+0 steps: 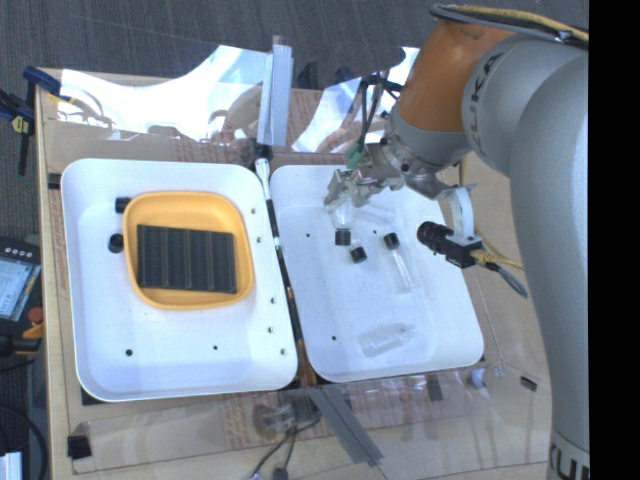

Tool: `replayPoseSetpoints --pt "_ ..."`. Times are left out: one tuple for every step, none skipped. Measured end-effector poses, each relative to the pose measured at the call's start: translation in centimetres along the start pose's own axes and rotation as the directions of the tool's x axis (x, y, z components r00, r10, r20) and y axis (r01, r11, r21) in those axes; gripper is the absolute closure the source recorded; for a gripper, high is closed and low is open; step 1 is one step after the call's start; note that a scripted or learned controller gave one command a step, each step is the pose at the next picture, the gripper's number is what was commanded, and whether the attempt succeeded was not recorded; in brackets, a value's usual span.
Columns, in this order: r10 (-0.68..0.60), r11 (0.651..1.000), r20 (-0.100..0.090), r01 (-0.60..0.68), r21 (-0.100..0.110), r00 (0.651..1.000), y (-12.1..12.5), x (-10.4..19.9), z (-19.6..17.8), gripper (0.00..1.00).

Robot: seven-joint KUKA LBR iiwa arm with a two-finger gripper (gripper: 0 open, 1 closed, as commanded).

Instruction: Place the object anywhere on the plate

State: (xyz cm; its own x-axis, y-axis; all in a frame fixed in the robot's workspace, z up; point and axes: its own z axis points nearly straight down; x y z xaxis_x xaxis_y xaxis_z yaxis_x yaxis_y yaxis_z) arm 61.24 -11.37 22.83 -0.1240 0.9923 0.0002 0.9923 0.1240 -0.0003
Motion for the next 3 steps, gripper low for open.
replayPoseSetpoints --pt "-0.095 0.995 0.000 0.095 -0.001 0.995 3.4 1.8 -2.2 1.00" --pt "-0.231 0.973 -0.001 0.231 0.004 0.973 2.1 8.7 3.8 1.00" --pt "-0.231 0.973 -0.001 0.231 0.004 0.973 2.1 8.7 3.8 0.00"
